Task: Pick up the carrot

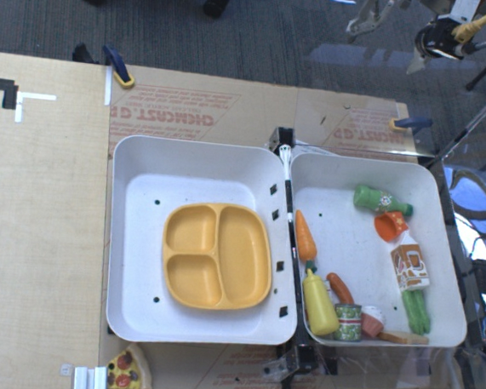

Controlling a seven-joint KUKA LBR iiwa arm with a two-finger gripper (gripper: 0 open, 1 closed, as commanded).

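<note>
Hand (368, 19) well apart from carrot (305, 235)

carrot (305, 235) against bin wall, mustard bottle (319, 303) adjacent

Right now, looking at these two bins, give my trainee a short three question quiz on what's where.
1. True or false: the carrot lies in the same bin as the yellow divided plate.
2. Which object touches the bottom end of the carrot? A) green bottle B) yellow mustard bottle C) small can
3. How many compartments does the plate have?

Key: 1 false, it lies in the right bin by the divider. 2 B. 3 three.
</note>
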